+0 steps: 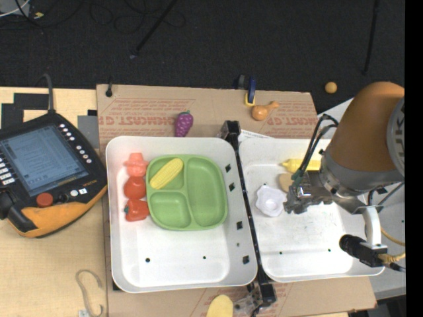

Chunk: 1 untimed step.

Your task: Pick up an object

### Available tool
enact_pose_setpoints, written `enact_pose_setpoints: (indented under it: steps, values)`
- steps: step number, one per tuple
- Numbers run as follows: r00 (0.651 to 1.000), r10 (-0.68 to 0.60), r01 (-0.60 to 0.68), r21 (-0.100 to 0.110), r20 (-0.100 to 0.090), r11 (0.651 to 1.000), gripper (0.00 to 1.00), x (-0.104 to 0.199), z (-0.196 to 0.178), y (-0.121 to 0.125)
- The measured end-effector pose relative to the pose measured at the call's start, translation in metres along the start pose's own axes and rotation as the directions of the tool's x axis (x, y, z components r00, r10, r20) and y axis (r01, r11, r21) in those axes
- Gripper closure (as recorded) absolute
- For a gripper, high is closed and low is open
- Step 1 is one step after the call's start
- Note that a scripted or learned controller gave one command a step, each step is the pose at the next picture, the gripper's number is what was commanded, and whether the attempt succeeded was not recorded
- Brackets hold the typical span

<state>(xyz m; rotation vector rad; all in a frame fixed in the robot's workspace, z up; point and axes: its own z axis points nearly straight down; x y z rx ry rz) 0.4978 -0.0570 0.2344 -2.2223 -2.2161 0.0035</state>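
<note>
One white object (pixel 269 201) in the right bin (pixel 310 259), which we log just left of the gripper (pixel 295 202); jaw state perhaps spread, we cannot tell.

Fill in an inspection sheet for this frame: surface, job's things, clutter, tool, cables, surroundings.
Surface: two white bins side by side, left bin and right bin, on brown cardboard.
Job's things: green divided plate in the left bin with a yellow corn cob in its upper left compartment; red toy pieces beside it; white object and yellow object in the right bin.
Clutter: purple grapes and orange toy on the cardboard.
Tool: tool low in the right bin, next to the white object; finger state unclear.
Cables: black cable along the arm.
Surroundings: control pendant at left.
</note>
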Motion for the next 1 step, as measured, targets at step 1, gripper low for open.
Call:
enact_pose_setpoints:
  steps: [1]
  values:
    - [1.000, -0.003, 0.003, -0.001, 0.000, 1.000, 1.00, -0.0044, -0.0024, 0.0017]
